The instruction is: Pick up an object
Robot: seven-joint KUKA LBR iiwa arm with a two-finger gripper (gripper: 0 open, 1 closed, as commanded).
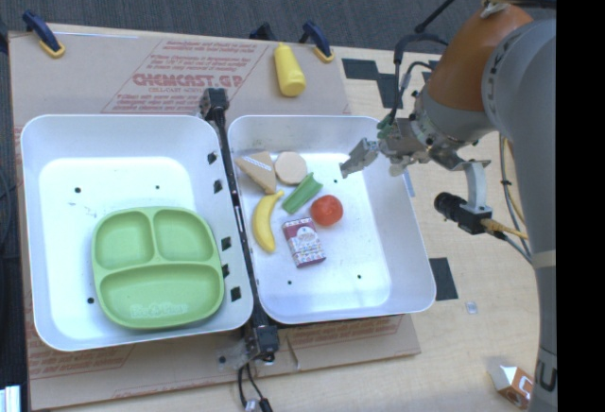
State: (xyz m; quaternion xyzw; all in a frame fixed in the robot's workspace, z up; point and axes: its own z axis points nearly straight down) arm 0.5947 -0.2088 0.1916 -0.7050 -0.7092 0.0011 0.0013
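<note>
Nearest us, a smooth green divided plate (157, 266), three rounded compartments, is lying flat in the glossy white left bin (47, 164). Over in the right bin (402, 254), a small red-and-white carton (303, 242) is sitting closest, boxy and printed. Just beyond it a curved yellow banana (266, 220) is lying lengthwise, and a round, shiny red tomato (327, 210) is resting right of it. A green pepper-like piece (302, 195), a tan wedge (257, 173) and a pale round disc (290, 166) are clustering farther back. The gripper (362, 156) is hovering over the bin's far right, just right of that cluster, nothing between its fingers; whether they are parted, I cannot tell. Farthest off, a yellow cylinder (288, 70) is lying on printed cardboard (180, 79).
</note>
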